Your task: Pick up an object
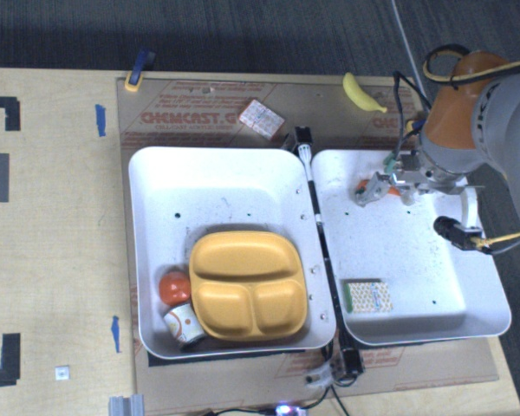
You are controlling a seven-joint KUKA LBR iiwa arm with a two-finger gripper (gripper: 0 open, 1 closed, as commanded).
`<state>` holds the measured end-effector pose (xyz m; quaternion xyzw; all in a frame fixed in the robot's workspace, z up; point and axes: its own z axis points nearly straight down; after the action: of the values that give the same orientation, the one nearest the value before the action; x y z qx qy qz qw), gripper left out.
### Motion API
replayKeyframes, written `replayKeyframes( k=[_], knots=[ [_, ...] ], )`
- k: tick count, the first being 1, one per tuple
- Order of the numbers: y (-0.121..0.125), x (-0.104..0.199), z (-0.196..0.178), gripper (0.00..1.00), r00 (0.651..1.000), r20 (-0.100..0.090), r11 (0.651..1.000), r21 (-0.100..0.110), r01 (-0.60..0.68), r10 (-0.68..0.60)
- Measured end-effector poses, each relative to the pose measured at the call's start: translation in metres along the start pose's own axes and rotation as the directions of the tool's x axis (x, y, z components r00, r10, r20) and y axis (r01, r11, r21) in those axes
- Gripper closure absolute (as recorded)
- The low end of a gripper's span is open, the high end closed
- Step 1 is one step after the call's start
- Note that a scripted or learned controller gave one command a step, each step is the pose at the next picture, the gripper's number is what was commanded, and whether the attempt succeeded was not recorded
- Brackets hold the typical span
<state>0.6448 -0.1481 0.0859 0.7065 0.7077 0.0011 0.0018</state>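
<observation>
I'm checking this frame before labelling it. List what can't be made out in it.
- Gripper, camera view: too small and blurred to tell open or shut, or whether it holds anything.
- Orange ball and small cup, left bin: partly hidden by the yellow tray.
- Packet, right bin: print too small to read.

light: bright, even, from overhead | glare: white bins [156, 180] near washed out, soft sheen on yellow tray [247, 282] | shadows: soft and short, dark strip under near rims of bins, faint under arm [477, 120] | far floor: dim | focus: moderately sharp, fine print on cardboard blurred | distortion: slight bowing of edges
</observation>
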Motion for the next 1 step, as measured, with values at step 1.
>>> replayKeyframes(
  k=[1],
  knots=[
    [0.0006, -0.0001, -0.0102, 1.0, 1.0, 0.002, 1.0, -0.002, 0.002, -0.002]
  ],
)
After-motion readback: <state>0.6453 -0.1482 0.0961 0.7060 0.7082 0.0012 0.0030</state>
